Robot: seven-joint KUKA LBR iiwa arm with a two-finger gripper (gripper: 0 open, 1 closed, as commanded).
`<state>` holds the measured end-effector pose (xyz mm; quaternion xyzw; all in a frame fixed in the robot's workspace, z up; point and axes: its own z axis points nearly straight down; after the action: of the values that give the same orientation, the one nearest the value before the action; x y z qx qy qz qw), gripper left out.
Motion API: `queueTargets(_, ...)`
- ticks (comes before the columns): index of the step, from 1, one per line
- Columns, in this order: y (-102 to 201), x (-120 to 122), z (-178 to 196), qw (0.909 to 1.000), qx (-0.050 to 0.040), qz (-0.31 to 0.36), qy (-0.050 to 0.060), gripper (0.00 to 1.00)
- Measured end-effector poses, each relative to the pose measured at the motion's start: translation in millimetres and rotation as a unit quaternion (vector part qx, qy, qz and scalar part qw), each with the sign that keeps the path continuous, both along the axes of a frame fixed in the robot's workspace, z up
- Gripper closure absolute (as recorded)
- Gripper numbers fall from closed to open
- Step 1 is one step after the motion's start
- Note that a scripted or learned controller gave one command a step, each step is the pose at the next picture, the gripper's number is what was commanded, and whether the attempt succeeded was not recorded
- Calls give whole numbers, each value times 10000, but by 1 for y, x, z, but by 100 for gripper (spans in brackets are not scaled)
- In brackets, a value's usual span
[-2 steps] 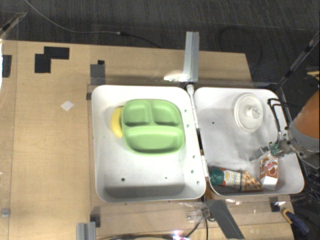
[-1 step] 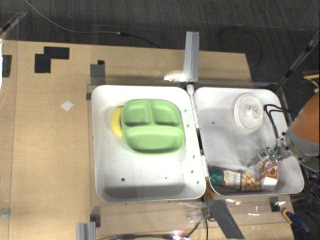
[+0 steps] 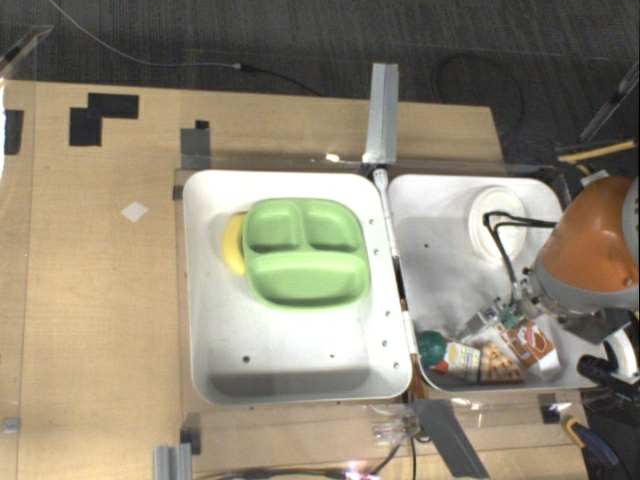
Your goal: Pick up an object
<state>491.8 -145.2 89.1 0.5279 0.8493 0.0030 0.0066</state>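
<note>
Bench (image 3: pixel 90 298), light wood, bearing two shallow white bins side by side, taken here with the left bin (image 3: pixel 215 358) as landmark. Inside the left bin, toward its far half: one green divided tray (image 3: pixel 303 251), three compartments, lying flat; one yellow object (image 3: pixel 233 245) tucked against the tray's left edge, partly under it. Touching the left bin on its right side: the right bin (image 3: pixel 440 218). In the right bin's far part, well apart from the left bin: one white round lid or dish (image 3: pixel 497 220), with a black cable looping over it. In the right bin's near corner, just beside the left bin's wall: one bottle with a teal cap (image 3: pixel 432 347), lying on its side; next to it a cluster of printed packets (image 3: pixel 510 353), touching one another. Arm (image 3: pixel 592 248), orange band showing, over the right bin's right side; gripper (image 3: pixel 512 310) lowered just above the packets. Whether its pincer is spread or pressed together cannot be told.
</note>
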Motion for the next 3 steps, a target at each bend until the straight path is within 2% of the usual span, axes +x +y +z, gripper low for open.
queueTargets(1,-1,4,13,10000,-21,-3,-58,100)
queueTargets(2,72,38,97,10000,8,28,36,100)
queueTargets(3,72,38,97,10000,8,29,38,0)
